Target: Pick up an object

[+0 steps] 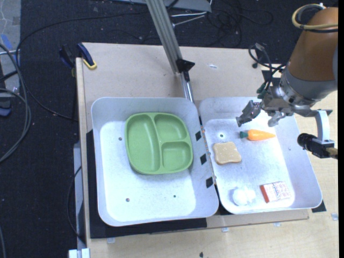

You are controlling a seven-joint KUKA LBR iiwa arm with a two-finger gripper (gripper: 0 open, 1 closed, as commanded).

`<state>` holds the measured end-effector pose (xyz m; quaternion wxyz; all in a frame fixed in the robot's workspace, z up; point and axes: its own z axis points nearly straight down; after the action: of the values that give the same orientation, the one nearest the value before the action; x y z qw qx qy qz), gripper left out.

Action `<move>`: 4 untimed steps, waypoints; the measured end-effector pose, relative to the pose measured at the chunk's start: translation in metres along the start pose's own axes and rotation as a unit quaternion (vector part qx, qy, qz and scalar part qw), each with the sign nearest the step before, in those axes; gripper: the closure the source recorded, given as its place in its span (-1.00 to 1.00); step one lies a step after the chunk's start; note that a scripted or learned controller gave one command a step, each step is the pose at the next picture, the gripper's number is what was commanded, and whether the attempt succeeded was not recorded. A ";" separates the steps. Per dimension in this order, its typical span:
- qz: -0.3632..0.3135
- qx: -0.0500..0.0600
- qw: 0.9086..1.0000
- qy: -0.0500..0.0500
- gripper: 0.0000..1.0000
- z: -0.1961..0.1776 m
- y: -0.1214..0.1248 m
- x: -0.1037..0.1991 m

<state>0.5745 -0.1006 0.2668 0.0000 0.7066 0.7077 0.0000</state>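
Note:
In the right bin (pixel 301 168) lie an orange toy carrot (pixel 260 135), a slice of toast (pixel 227 153), a white round object (pixel 243 196) and a small red-and-white box (pixel 276 192). My gripper (pixel 260 118) hangs over the bin's far side, just above and behind the carrot. Its two dark fingers are spread apart with nothing between them. The toast sits a little to the lower left of the gripper.
The left bin (pixel 107 160) holds a green divided plate (pixel 159 142). A slanted metal pole (pixel 166 31) comes down to the far edge between the bins. Black clips (pixel 204 157) sit along the seam where the two bins meet.

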 end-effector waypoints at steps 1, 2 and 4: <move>0.000 0.002 1.000 0.000 -1.00 0.047 0.005 0.006; 0.001 0.002 1.000 0.000 -1.00 0.091 0.006 0.003; 0.002 0.000 1.000 0.000 1.00 0.122 0.006 0.000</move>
<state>0.5800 -0.1009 0.1449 0.0004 0.7078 0.7064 0.0001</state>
